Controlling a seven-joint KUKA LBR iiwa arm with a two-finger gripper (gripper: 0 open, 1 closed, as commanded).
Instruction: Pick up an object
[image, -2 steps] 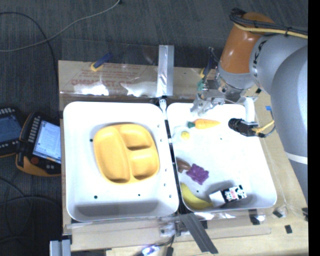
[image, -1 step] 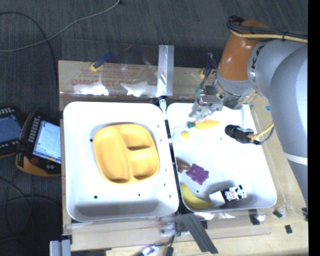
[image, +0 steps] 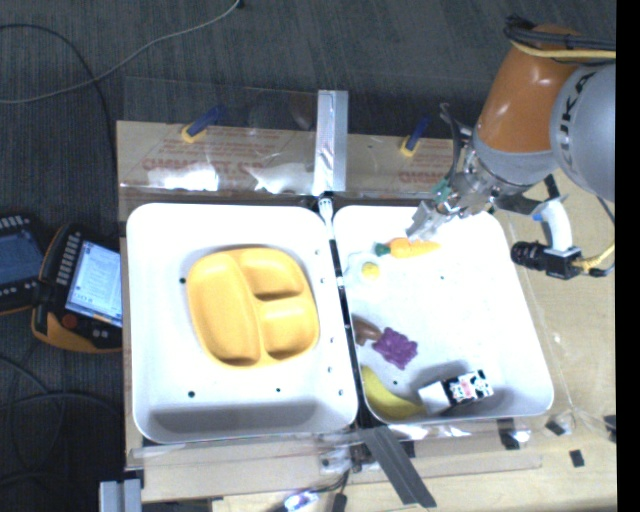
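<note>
Your gripper (image: 432, 216) hovers just above-right of the toy carrot (image: 407, 248); its long axis runs left-right. Grip state: cannot tell.

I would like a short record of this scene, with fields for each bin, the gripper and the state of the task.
left bin: a yellow divided tray
right bin: toy carrot, purple toy, banana, small black and white box
gripper: above the far side of the right bin, just beyond the toy carrot
held: nothing seen between the fingers
task state: no object lifted yet
</note>
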